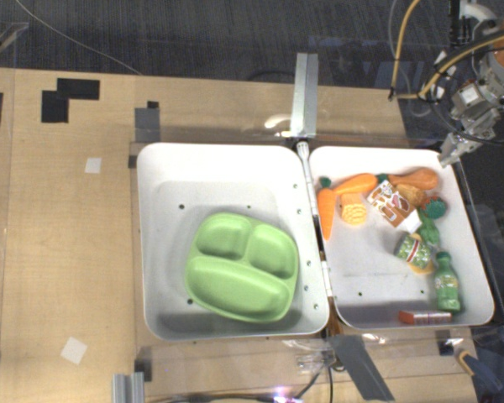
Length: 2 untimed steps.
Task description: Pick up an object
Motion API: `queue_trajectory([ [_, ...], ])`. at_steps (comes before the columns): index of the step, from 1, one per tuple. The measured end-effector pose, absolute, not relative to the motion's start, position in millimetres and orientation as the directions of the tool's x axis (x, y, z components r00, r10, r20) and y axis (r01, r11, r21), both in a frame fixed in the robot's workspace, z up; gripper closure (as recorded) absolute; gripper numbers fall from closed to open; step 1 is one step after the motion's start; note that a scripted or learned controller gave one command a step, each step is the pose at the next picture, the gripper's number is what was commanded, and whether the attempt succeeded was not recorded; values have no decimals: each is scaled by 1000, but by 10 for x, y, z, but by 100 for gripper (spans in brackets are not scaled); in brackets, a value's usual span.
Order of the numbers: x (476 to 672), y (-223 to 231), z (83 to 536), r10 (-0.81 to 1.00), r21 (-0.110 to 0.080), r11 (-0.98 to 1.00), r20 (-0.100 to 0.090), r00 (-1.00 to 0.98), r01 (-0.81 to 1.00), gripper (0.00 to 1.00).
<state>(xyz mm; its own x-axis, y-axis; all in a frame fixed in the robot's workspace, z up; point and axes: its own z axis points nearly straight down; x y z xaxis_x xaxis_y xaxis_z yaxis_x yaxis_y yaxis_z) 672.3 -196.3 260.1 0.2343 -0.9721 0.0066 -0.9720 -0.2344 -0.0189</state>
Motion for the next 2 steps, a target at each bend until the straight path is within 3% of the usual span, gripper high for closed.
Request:
queue_trajectory([
  [1,6497,-1858,2019,-685,-5,-728,1,728,-685,100],
  [2,5939,-1954,2650,-802,-8,-597,6,597,-802,100],
])
